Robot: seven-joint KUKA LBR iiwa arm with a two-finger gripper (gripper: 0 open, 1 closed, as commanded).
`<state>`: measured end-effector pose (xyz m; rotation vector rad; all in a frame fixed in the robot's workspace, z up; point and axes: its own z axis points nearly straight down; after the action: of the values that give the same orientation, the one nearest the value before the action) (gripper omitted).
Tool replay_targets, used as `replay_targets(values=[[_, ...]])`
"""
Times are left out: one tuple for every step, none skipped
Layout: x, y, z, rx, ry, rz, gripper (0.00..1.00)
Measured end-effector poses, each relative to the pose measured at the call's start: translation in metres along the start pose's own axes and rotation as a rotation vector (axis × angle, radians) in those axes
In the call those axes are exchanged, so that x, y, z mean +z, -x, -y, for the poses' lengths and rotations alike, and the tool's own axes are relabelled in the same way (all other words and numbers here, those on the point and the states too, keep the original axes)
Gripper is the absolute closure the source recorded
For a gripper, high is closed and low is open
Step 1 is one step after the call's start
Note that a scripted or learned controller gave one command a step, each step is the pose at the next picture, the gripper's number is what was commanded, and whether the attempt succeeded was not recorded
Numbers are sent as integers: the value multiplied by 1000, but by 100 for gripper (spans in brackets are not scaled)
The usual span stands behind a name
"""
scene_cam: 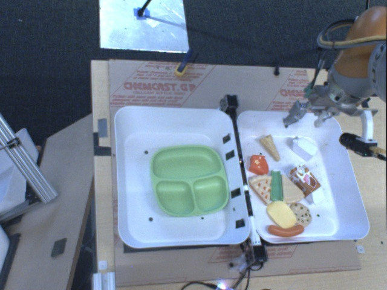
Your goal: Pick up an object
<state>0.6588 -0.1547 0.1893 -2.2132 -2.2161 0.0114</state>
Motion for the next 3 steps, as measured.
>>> replay_targets(values=[[-9, 0, -3, -2, 14, 2, 0], [33, 1, -2, -1, 11, 2, 0], [78, 10, -3, 0, 15, 4, 0]])
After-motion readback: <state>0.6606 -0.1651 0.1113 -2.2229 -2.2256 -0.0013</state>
